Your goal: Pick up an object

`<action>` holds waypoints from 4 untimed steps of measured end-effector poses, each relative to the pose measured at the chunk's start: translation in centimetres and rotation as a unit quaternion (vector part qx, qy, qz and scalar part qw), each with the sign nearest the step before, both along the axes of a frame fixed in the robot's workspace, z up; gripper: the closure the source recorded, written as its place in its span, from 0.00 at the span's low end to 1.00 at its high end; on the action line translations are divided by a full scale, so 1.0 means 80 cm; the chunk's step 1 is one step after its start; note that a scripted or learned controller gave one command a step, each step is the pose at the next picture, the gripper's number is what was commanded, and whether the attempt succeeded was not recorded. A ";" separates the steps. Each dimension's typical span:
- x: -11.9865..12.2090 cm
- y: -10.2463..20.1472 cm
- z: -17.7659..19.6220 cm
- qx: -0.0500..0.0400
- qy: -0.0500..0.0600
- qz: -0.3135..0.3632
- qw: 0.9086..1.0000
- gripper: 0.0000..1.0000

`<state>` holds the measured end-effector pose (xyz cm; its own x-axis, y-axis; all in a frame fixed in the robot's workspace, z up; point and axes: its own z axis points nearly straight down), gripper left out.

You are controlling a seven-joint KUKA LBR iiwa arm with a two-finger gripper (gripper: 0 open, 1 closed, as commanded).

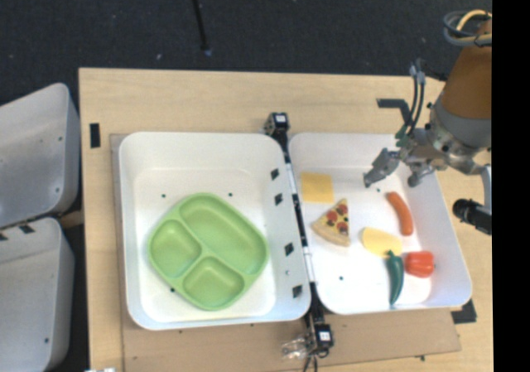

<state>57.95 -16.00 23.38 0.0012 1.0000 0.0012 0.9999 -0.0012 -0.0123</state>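
The right bin (pixel 352 296) holds several toy foods: a yellow cheese square (pixel 317 188), a pizza slice (pixel 334 224), an orange sausage (pixel 400 211), a yellow wedge (pixel 380 240), a red pepper (pixel 420 263) and a green chili (pixel 395 277). My gripper (pixel 399 167) hangs over the bin's upper right part, just above the sausage's top end. Its two grey fingers (pixel 380 169) are spread apart with nothing between them.
The left bin (pixel 141 163) holds a green three-compartment plate (pixel 208 251). A divider with black clips (pixel 291 213) separates the bins. The arm's orange band (pixel 469 80) rises at the right edge. White chairs (pixel 33 163) stand left of the bench.
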 end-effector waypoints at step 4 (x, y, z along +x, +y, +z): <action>-0.006 -0.006 -0.164 -0.001 -0.007 -0.001 1.000 0.00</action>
<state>57.46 -16.51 10.24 0.0038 1.0000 -0.0013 1.0000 -0.0038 0.0018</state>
